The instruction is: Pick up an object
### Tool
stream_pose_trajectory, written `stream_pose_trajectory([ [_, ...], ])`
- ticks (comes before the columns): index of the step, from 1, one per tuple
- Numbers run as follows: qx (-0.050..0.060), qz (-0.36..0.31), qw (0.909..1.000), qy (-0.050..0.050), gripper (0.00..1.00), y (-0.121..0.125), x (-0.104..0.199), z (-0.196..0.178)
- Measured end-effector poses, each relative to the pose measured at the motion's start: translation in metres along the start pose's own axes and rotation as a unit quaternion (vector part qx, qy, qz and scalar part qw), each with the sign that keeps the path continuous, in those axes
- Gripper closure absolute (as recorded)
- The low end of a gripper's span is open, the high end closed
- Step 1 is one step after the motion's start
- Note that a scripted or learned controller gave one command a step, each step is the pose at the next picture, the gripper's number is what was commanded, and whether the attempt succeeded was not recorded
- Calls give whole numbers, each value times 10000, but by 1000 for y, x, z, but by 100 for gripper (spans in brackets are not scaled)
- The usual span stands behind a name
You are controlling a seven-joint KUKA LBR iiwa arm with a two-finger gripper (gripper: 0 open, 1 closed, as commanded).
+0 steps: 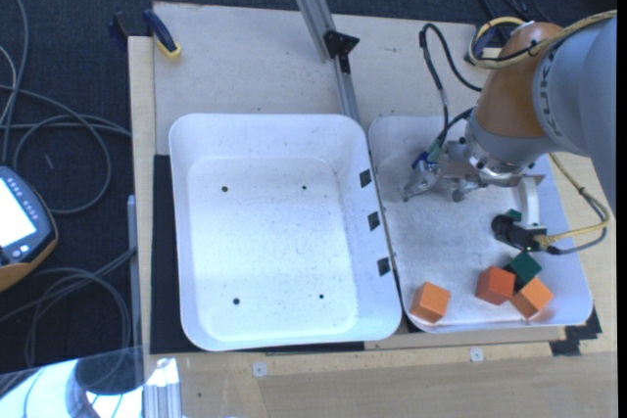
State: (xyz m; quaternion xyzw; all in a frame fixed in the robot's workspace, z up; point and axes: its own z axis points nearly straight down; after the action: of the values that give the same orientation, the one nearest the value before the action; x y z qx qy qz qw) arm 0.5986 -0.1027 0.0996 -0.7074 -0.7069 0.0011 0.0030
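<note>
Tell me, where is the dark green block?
The dark green block sits in the right bin, near its front right corner, touching the red-orange block.

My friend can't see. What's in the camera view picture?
A grey robot arm reaches over the right bin, its gripper hanging above the floor. Three orange blocks and a green one sit near the front. Left bin beside it.

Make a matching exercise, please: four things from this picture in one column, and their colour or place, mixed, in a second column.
1. small block
2. gripper
3. lone block
4. clamp

a. front of right bin, apart from the others
b. dark green
c. bench's far left corner
d. above right bin's far part

Pairs: 1-b, 2-d, 3-a, 4-c
</note>
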Motion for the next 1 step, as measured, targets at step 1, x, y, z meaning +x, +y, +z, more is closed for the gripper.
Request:
stream_pose_trajectory([
  [1,-56,6,10000,-28,0,54,-56,-1],
])
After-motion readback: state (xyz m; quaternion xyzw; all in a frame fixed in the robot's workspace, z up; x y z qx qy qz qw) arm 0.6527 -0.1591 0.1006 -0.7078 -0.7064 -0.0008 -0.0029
